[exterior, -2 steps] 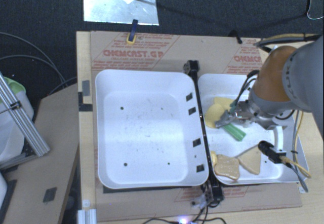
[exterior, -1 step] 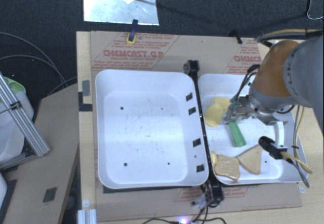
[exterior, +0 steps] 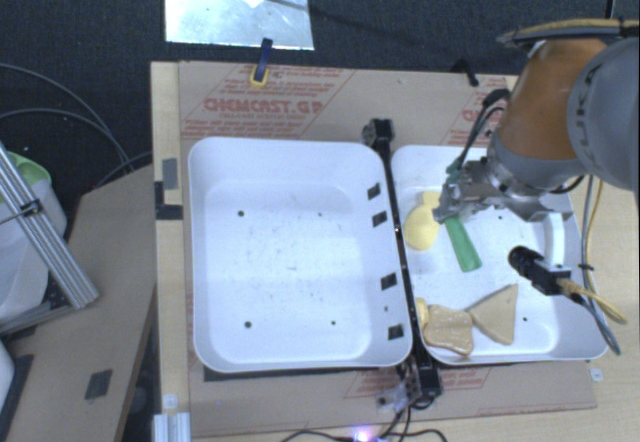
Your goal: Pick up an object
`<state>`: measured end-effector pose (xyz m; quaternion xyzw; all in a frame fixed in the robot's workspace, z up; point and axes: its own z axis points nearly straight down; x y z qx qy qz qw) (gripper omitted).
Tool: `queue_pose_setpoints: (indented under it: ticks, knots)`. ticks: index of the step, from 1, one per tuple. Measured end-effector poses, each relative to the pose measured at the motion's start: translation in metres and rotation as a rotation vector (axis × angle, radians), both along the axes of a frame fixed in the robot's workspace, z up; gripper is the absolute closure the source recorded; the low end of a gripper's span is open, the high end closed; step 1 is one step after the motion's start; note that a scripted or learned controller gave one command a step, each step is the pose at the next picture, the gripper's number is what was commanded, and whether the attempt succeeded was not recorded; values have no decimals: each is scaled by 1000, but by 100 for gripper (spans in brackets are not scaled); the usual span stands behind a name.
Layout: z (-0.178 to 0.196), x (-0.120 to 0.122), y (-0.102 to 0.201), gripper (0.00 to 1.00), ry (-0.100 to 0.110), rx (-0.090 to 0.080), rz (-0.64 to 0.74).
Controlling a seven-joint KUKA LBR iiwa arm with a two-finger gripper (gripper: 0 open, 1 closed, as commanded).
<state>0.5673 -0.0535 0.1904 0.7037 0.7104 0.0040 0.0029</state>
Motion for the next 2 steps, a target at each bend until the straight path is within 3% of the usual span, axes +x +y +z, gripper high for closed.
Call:
queue_pose_setpoints:
  ticks: [1,2]
  knots:
    - [80,-50,-5,100,2,-2,-7]
    - [135,-56,70,100,1,1,3]
